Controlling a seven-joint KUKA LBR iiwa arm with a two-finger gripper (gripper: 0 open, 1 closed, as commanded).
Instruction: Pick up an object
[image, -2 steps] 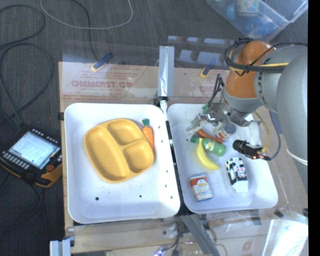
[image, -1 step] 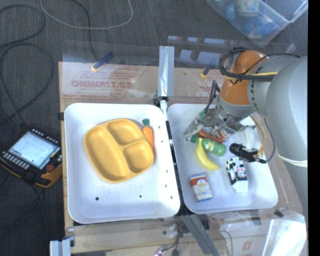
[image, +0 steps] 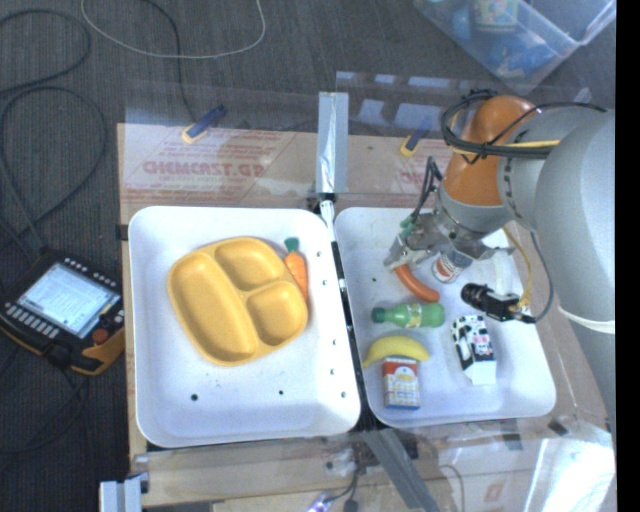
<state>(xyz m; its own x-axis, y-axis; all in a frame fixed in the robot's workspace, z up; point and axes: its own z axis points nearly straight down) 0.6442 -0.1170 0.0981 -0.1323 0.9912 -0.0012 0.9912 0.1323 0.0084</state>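
A dark carpeted floor with loose cables surrounds the counter (image: 225, 175), which bears the left bin (image: 160, 400) and the right bin (image: 525, 395) side by side. In the right bin's far half the tool (image: 418, 250) sits low over a small orange-red hot dog (image: 416, 284), a slim, rounded piece lying slantwise near the bin's middle; whether the tool is open or gripping anything cannot be told. Toward the near edge lie a green bottle (image: 410, 316), a yellow banana (image: 396, 349), a red carton (image: 401, 384) and a black-and-white cow-print carton (image: 474, 349), while the left bin holds a yellow divided tray (image: 238, 298) with a carrot (image: 296, 268) at its far right corner.

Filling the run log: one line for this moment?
gripper: low in right bin | above orange-red sausage | grasp: unconfirmed | carrot, yellow tray: left bin
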